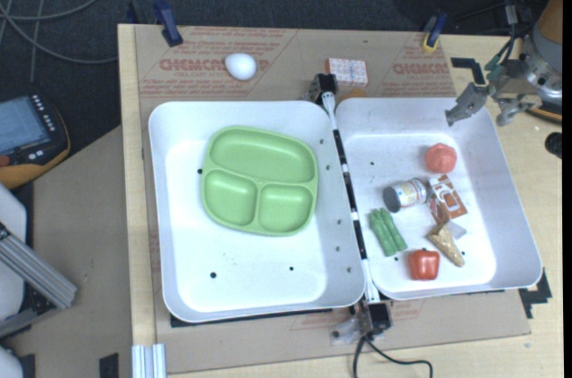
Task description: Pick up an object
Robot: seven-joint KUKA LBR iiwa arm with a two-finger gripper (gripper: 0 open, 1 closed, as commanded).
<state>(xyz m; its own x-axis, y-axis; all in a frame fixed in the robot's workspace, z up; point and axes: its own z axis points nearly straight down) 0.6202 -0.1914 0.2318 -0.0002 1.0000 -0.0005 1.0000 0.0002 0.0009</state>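
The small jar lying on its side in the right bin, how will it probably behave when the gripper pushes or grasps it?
The small jar lies on its side on the smooth floor of the right bin, so a push would probably make it roll. Its body looks rigid and rounded, so fingers closing off-centre might squeeze it out. The green beans and the snack packet lie close by, so it may bump them.

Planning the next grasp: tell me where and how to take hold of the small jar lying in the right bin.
Grip the small jar across its round body, near the middle, coming straight down from above. It lies on its side, its long axis running roughly left to right, so the fingers should likely close across that axis. The green beans and the snack packet lie close, so descend carefully.
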